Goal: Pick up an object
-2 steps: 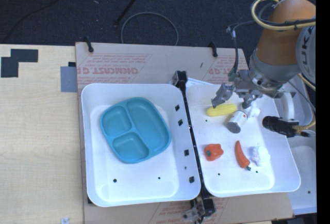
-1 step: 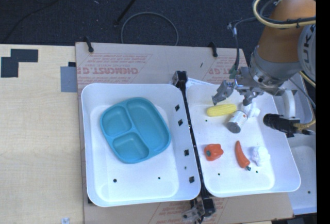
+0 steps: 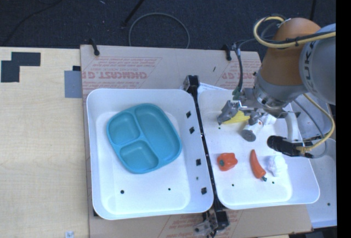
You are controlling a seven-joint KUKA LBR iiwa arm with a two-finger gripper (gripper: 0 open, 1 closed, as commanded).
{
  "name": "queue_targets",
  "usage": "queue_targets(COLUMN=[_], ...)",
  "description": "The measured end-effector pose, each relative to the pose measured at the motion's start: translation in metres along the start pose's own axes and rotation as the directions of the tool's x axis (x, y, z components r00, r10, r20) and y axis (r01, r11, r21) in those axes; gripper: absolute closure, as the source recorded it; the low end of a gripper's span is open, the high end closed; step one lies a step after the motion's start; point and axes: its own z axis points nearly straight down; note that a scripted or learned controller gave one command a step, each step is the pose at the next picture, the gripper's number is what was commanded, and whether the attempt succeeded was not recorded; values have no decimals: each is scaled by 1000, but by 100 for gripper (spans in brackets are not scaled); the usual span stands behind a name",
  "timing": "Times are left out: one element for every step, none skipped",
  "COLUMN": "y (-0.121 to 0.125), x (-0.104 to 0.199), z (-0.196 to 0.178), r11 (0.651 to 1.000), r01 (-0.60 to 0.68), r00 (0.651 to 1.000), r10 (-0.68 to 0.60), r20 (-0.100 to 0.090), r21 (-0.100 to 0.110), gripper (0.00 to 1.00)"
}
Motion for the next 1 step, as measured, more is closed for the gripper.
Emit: queue_targets(y=[5], x=[-8], z=[54], r11=[1000], r01=[-1], r00=[1000], r10=[1], r20=[0], r21=[-1], gripper=[0])
